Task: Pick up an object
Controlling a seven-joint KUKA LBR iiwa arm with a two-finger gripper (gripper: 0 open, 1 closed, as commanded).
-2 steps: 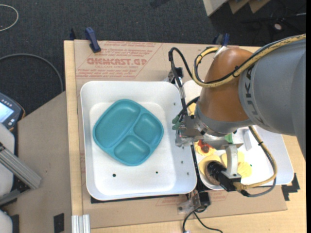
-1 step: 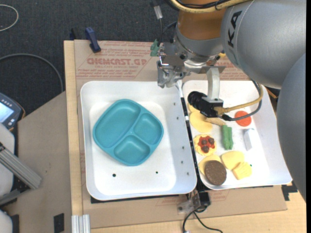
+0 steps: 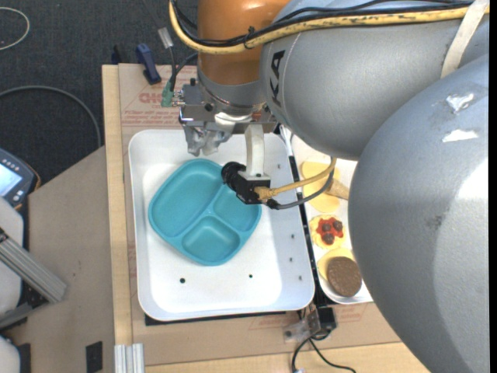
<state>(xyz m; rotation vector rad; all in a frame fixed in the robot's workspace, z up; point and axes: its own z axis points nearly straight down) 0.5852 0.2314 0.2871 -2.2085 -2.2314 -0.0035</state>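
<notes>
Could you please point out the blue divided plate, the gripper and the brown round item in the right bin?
blue divided plate (image 3: 203, 212): camera view, centre ridge.
gripper (image 3: 200, 144): camera view, between fingertips.
brown round item (image 3: 343, 275): camera view, its top face.

The grey arm (image 3: 373, 92) with its orange band (image 3: 241, 14) reaches down, its two-finger gripper (image 3: 203, 142) near the left bin's far edge.

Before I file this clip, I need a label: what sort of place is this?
Likely a robotics lab: a KUKA arm over white bins on a bench, loose cables on dark carpet. A blue tray lies in one bin.
</notes>
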